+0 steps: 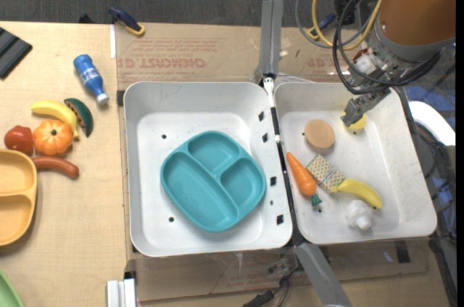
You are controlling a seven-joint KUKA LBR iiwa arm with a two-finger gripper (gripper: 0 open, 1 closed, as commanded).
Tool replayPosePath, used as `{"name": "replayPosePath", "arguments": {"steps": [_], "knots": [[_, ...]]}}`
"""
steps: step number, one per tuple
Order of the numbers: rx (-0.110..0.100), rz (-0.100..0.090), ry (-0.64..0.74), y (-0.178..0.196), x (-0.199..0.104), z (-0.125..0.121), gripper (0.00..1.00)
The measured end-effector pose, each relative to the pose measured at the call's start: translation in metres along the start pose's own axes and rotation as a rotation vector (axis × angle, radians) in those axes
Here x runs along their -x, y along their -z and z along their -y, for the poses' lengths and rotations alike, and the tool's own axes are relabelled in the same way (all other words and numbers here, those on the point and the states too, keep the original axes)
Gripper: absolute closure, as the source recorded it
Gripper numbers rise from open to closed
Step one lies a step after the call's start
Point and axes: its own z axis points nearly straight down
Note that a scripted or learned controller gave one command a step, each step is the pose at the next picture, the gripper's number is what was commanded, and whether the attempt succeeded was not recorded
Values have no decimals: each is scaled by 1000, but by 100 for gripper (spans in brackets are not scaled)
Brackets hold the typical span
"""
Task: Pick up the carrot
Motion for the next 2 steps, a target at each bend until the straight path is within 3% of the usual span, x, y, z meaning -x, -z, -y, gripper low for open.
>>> {"name": "replayPosePath", "arguments": {"steps": [1, 2], "knots": [[0, -1, -130, 24, -45, -53, 100], [0, -1, -294, -26, -44, -26, 100]]}}
